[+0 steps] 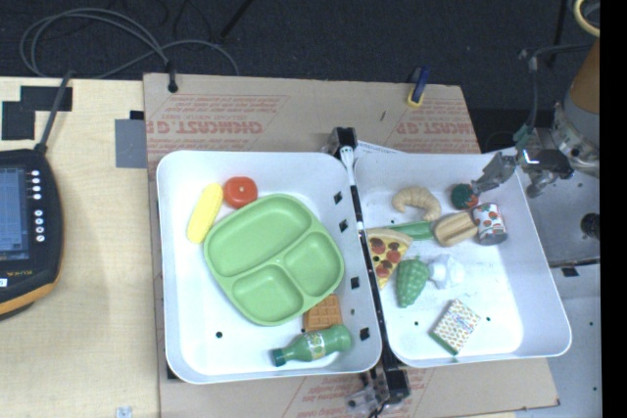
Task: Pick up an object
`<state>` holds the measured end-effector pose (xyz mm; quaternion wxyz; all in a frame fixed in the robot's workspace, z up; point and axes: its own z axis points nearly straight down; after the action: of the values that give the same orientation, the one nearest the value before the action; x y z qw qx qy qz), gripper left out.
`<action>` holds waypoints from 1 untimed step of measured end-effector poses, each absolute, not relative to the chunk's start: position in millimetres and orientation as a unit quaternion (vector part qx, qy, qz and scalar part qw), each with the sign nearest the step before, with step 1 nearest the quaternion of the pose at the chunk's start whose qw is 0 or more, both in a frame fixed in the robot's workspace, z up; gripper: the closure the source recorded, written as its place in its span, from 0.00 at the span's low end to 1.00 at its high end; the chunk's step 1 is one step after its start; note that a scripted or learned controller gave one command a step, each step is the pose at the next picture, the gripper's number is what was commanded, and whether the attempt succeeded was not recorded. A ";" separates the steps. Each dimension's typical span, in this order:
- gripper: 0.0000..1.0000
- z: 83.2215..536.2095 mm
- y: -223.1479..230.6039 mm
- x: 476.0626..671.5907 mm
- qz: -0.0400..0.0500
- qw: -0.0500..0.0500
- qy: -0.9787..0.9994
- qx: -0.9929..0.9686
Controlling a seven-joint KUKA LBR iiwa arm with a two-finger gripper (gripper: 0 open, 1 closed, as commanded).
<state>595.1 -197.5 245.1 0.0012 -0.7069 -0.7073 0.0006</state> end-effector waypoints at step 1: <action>1.00 255.1 -198.0 595.2 0.000 0.002 -0.708 -0.707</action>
<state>595.2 -198.0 255.1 0.0015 -0.7065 -0.7077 0.0005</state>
